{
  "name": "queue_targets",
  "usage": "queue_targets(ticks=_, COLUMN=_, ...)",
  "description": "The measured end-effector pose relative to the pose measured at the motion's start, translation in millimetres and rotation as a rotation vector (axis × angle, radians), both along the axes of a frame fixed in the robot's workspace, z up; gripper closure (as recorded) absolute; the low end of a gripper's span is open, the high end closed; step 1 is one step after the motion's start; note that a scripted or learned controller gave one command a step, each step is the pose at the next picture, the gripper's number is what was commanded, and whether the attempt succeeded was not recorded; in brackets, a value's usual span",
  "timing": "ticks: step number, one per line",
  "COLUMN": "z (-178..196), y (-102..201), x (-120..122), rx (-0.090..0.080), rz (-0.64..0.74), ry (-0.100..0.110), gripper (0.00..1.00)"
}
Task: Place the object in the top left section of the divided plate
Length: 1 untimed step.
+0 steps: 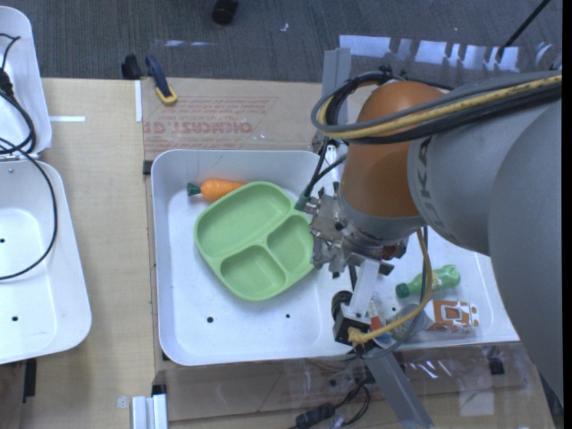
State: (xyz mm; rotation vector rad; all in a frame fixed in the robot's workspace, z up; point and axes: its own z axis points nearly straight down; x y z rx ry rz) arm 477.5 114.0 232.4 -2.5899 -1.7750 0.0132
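A green divided plate [253, 239] lies tilted in the left bin [179, 329], with three sections that hold nothing. An orange toy carrot [217, 188] with a green top lies on the bin floor, touching the plate's upper left rim. My gripper [332, 256] hangs under the orange wrist band, over the wall between the two bins and right beside the plate's right rim. The wrist hides its tips, and no object shows in it.
In the right bin lie a green bottle [431, 282] and an orange and white toy car [453, 315], partly under the arm. A further white tub [36, 266] with a black cable stands at the far left. A brown cardboard sheet [223, 119] lies behind the bins.
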Motion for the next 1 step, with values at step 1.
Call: queue_targets(ticks=1, z=4.5, y=10.9, x=15.9, rx=0.0, rz=0.1, ry=-0.002, gripper=1.0)
